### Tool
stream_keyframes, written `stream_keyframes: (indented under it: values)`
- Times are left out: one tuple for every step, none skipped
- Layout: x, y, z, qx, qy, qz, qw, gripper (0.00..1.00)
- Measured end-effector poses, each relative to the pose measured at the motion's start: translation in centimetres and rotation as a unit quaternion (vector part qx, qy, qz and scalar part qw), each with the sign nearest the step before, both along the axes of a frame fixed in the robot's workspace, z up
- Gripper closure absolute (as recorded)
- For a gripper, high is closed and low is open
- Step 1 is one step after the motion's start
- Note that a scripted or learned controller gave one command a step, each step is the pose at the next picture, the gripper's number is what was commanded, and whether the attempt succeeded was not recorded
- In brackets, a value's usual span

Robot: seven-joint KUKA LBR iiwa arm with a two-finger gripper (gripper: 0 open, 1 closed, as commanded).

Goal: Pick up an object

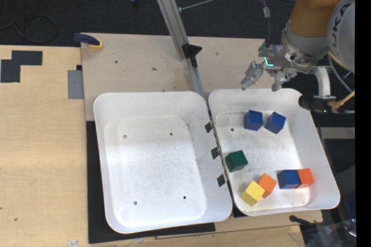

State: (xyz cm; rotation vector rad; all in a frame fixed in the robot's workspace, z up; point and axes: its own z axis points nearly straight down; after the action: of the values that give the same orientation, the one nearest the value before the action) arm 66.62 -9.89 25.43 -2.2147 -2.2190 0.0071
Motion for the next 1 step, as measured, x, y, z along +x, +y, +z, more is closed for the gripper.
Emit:
stream_keyframes:
  values:
    - [0.08, 0.02, 0.29, -0.0006, -0.002, 0.001, 1.0000, 0.00]
